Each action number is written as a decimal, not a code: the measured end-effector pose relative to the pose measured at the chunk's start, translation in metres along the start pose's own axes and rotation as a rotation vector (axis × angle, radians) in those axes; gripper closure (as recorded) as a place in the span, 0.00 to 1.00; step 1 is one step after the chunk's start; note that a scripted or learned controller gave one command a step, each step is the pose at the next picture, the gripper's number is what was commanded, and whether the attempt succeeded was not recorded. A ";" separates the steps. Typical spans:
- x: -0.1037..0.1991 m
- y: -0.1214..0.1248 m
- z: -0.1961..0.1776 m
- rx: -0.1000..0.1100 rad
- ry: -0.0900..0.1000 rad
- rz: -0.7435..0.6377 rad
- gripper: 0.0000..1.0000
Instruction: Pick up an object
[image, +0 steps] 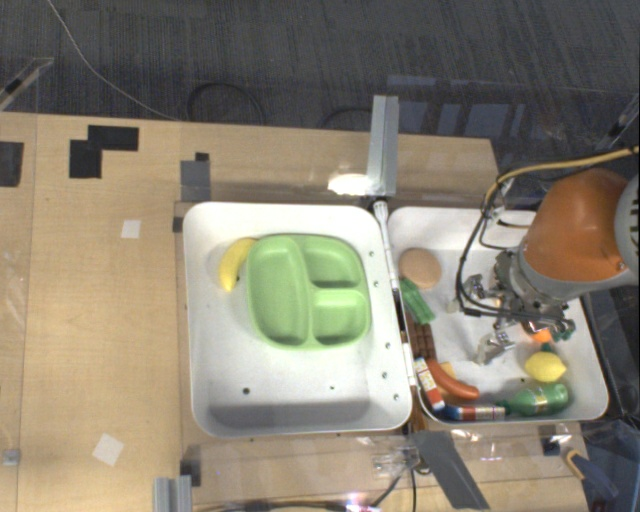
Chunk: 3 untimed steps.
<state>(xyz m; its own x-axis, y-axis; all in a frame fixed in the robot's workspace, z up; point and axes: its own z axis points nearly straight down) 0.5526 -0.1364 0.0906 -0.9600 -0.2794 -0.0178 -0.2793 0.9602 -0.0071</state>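
The gripper (497, 343), its opening impossible to tell, hung in the right bin (598, 395) just at ten o'clock of the lemon (545, 367), which seemed light, firm, slippery, best pinched across its middle.

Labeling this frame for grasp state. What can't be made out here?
- Pincer, camera view: small and cluttered under the wrist; open or shut is unclear.
- Banana: right part hidden by the green divided plate.
- Items along the right bin's left wall, near the brown round object: partly hidden by the bin rim.
- Green bottle: label too small.
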 end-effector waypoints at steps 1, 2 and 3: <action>0.056 -0.014 -0.009 -0.003 0.012 0.019 0.00; 0.056 -0.005 -0.002 0.006 -0.001 -0.147 0.00; -0.011 0.003 0.000 0.001 -0.001 -0.191 0.00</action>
<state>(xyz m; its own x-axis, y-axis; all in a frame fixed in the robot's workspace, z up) 0.5622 -0.1301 0.0907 -0.8895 -0.4566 -0.0174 -0.4564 0.8897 -0.0118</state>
